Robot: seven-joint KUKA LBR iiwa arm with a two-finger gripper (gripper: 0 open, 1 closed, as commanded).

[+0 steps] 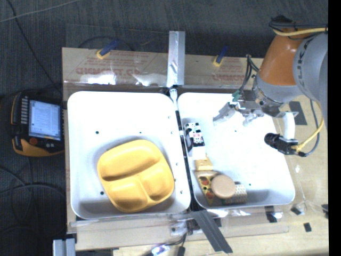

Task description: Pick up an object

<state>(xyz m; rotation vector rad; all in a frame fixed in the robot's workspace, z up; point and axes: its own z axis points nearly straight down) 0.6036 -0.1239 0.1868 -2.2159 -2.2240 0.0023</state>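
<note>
My gripper (234,117) hangs over the upper middle of the right bin (266,159). It is open, with only white bin floor showing between its fingers. Along that bin's left wall lie a small black, white and pink box (194,133) and a tan block (202,165). A round tan lid (222,185) sits at the front left corner on a red and yellow packet (205,190), beside a speckled item (241,192). These objects are all left of and nearer than the gripper. A yellow divided plate (136,174) lies in the left bin (90,121).
The grey arm with its orange band (282,57) comes in from the upper right. A black cable fitting (277,141) hangs over the right bin's right side. A handheld controller (40,122) lies left of the bench. A metal divider post (176,57) stands behind the bins.
</note>
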